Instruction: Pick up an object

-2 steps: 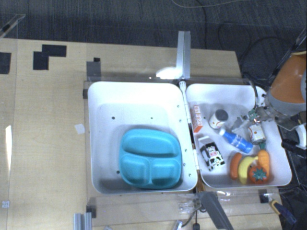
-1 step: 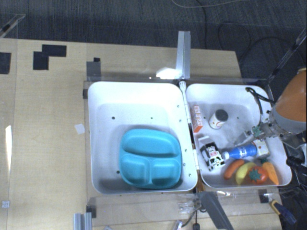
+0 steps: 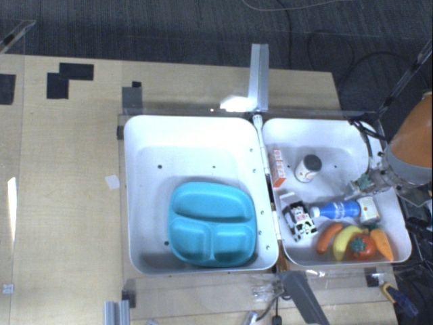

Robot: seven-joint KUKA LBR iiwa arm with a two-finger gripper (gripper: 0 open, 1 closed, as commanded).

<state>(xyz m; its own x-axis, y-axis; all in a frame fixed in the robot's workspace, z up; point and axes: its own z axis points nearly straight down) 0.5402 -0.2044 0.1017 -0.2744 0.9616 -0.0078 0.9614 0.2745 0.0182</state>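
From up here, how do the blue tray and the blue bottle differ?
The blue tray is wide, flat and split into compartments; the blue bottle is slim and lies on its side. The tray sits alone in the left bin; the bottle is crowded among toys in the right bin. Both are blue.

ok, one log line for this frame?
arm: over right bin | gripper: beside blue bottle | blue tray: left bin

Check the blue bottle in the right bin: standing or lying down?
Lying down. The blue bottle rests on its side on the right bin floor, white cap toward the divider, beside the toy fruit.
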